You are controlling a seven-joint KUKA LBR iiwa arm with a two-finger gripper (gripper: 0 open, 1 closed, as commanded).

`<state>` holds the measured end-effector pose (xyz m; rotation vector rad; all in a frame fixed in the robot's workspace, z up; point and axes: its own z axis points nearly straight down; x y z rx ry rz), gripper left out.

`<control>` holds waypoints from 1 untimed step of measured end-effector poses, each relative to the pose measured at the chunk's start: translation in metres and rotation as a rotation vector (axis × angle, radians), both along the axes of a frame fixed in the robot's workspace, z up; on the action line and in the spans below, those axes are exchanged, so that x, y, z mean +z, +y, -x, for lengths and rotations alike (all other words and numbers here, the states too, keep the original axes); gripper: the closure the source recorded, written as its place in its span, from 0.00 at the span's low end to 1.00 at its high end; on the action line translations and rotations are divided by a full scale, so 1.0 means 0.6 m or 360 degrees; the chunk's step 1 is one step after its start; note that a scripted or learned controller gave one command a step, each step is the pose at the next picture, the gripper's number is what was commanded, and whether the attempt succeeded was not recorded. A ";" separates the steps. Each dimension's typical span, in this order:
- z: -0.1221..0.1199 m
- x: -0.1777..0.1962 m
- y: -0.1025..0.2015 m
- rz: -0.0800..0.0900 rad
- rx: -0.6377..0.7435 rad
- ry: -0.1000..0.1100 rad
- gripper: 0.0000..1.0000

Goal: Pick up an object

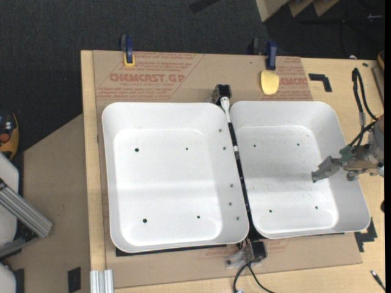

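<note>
Claw [324, 171] hangs low over the right bin [281, 182], inside its right-hand wall and about midway between its near and far rims. It points in towards the bin's middle, which suits an arm that reaches in from that side. Whether it is open or closed cannot be told at this angle, and nothing is seen in its hold.

Which object the task means cannot be told either. The bin floor by the claw reads as bare white with a few dark dots, so this is probably an approach or a blind try rather than a secured pick.

Touching the right bin's left wall is the left bin [122, 182], the two joined by a black clip [221, 93] at their far corners, likely to stop them sliding. Just beyond the right bin's far rim a yellow pad [269, 82] sits under a blue clamp [271, 52], apparently pinning the board [153, 75] beneath.
</note>
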<state>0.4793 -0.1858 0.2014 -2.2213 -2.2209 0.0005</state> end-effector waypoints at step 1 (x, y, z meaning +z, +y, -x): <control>-0.002 0.417 0.054 0.0009 0.0007 -0.0036 0.00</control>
